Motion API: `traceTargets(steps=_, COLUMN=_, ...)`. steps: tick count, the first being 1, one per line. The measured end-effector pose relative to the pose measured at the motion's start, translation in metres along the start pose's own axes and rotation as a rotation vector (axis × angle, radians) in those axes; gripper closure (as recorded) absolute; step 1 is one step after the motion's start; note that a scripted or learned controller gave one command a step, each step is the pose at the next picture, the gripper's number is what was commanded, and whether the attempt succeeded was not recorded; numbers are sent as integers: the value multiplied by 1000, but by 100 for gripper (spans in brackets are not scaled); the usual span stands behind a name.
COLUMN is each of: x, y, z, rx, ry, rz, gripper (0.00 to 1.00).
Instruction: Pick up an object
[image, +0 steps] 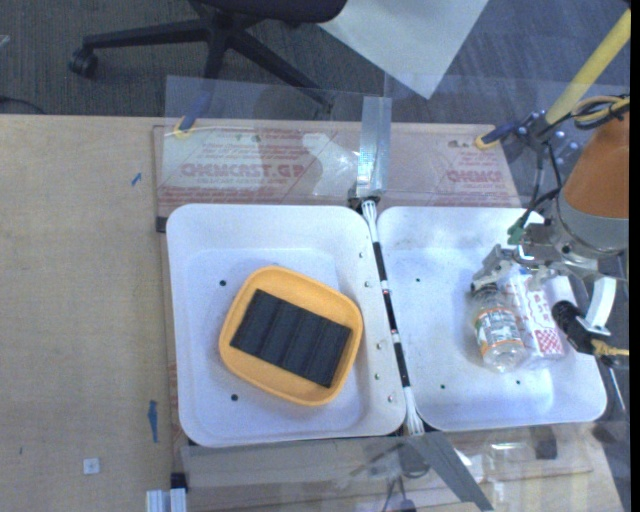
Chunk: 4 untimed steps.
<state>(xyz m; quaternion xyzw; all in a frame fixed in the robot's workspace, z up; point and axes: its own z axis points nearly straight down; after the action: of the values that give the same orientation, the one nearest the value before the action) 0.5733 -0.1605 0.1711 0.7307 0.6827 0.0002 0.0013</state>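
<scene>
Camera view: two white bins (190, 250), yellow tray (290, 335) at left. At right, gripper (510, 270) low over small clear bottle (498, 335) and packet (545, 330); cannot tell its state. Probably light, slippery, crushable; best gripped across the middle.

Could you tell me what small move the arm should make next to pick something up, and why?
Probably a short, straight descent. The gripper sits in the right bin at the neck end of the clear plastic bottle, which lies on its side directly beside it, so lowering there looks likeliest to get the bottle.
</scene>
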Motion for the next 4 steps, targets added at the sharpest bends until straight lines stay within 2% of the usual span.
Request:
traceTargets(steps=1, x=5, y=-6, z=40, rx=-36, ry=2, rz=-91, gripper=0)
traceTargets(steps=2, x=3, y=-50, z=69, rx=-12, ry=10, rz=-133, gripper=0)
traceTargets(steps=3, x=3, y=12, z=72, rx=-16, ry=28, rz=17, gripper=0)
traceTargets(steps=4, x=9, y=14, z=62, rx=-19, ry=32, rz=8, gripper=100)
